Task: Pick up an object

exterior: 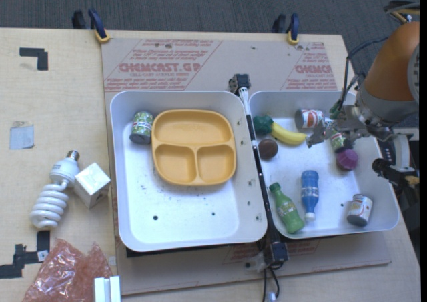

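Object candidates: right bin (383,217) holds a purple ball (346,159), banana (288,135), red-and-white can (309,119), blue bottle (309,193), green bottle (286,209), brown ball (268,149), dark green item (263,125) and a small white can (359,210).
Hand: hand (337,135) sits low near the far right corner of the right bin; whether it is open or closed cannot be told, nor whether anything is in it.
Nearest object: purple ball, just beside the hand on its near side; a small green-labelled item (337,141) lies right at the hand, partly hidden.
Next nearest: red-and-white can and banana, toward the bin's far edge, left of the hand.
Well apart: both bottles and the small white can, along the near edge.
Risk, crowding: ball, can and banana lie close together; a descent between them would likely nudge one aside, not capture it.
Risk, rolling: round ball probably slips away from pinching.
Risk, wall: right wall is near, leaving little room.
Left bin (127,221): yellow tray (193,146) and a green can (141,127).
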Robot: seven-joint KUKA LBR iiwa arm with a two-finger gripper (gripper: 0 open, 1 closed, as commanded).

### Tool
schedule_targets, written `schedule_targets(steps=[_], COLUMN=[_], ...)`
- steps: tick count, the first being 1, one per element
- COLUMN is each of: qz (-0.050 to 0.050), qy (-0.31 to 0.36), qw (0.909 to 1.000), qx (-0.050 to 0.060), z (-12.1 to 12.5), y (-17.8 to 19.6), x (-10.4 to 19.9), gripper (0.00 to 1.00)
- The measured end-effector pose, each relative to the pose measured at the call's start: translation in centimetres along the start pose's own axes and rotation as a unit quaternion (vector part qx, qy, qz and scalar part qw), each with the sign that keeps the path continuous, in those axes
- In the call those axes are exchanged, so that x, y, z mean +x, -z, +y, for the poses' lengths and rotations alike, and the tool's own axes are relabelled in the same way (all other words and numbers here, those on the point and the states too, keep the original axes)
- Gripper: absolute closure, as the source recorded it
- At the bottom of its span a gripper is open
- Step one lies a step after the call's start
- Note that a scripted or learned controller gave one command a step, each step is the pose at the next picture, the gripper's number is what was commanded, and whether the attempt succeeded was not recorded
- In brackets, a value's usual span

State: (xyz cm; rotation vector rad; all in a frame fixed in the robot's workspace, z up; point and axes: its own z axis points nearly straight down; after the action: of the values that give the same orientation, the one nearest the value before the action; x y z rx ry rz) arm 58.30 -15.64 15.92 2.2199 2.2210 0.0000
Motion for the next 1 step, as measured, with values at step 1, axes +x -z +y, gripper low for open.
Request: schedule_targets(steps=[1], qz=[0.000], qy=[0.001], qw=[1.0000], qx=[0.000], z=[7.62], y=[-6.63], x=[-0.31], gripper=[0.00])
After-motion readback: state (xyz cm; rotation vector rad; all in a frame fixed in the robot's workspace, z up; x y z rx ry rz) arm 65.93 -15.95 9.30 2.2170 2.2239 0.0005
